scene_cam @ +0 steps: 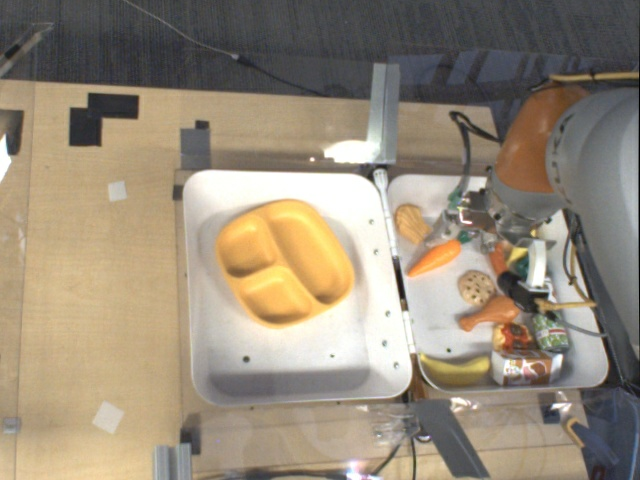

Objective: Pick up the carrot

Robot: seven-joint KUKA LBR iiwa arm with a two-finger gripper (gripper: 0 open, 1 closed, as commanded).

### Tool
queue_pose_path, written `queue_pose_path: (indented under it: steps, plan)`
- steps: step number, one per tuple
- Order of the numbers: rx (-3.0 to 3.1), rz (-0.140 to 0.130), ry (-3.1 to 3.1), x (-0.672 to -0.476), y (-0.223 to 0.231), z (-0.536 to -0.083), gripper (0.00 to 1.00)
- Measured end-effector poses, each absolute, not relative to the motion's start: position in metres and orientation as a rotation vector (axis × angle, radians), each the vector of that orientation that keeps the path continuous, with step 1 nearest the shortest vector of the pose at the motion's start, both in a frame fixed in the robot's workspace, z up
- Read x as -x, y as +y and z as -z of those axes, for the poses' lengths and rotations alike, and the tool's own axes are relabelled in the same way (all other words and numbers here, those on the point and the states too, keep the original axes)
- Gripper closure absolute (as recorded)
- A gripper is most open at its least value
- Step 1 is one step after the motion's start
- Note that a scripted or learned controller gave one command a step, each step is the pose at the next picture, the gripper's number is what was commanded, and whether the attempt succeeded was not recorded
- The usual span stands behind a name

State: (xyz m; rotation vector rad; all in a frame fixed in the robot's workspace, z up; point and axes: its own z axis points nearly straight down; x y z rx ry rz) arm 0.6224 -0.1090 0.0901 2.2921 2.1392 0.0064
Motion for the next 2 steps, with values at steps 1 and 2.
queue_pose_path:
  steps: [1,2]
  plan:
    - [-2.282,-0.011,2.147,-0.624,-0.106,-0.101,1.0]
    - [-2.143,-0.014,2.284,-0.6,-0.051,-0.189,1.0]
